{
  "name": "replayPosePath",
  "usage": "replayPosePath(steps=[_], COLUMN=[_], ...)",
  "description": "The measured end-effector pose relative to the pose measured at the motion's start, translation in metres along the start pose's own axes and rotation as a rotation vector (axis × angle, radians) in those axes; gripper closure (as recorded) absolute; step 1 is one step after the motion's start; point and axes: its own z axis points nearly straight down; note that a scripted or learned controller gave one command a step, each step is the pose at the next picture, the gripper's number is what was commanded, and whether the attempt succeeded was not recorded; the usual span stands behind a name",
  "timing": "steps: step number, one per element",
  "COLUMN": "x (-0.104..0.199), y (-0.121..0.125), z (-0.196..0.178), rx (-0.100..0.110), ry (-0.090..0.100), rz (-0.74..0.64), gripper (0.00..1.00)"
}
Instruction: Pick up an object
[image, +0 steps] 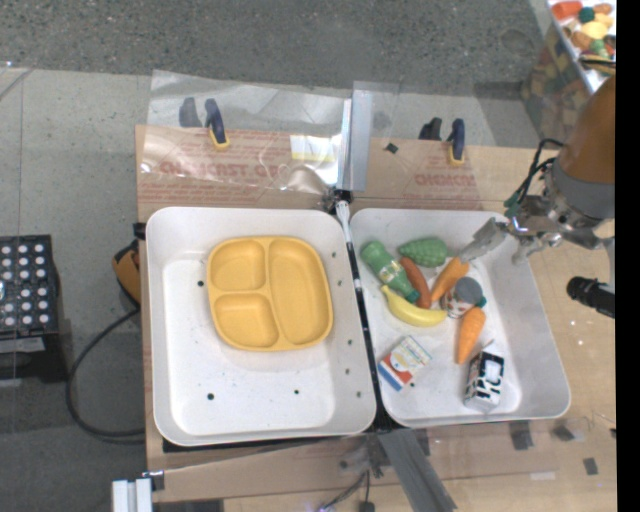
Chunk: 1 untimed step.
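Observation:
The right bin (540, 345) holds a heap of toy food: a green vegetable (379, 261), a leafy green piece (424, 250), a yellow banana (415, 313), and three orange carrots (415, 282) (450, 277) (468, 334). A grey round piece (467, 292) lies among them. A small white box (404, 361) and a black-and-white carton (485, 380) lie nearer the front. My gripper (484, 240) hangs over the bin's upper right part, just right of the leafy piece and above one carrot's tip. I see nothing between its fingers.
The left bin (165, 330) carries a yellow divided plate (270, 292). Blue clamps (213, 122) (456, 139) hold plastic sheeting behind the bins. The arm's orange band (600, 130) sits at the far right. A black block (25, 290) stands left of the bench.

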Motion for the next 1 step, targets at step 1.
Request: replayPosePath(steps=[1], x=[0.0192], y=[-0.0037], z=[0.1200], rx=[-0.001], ry=[-0.002], rz=[-0.043], gripper=[0.00])
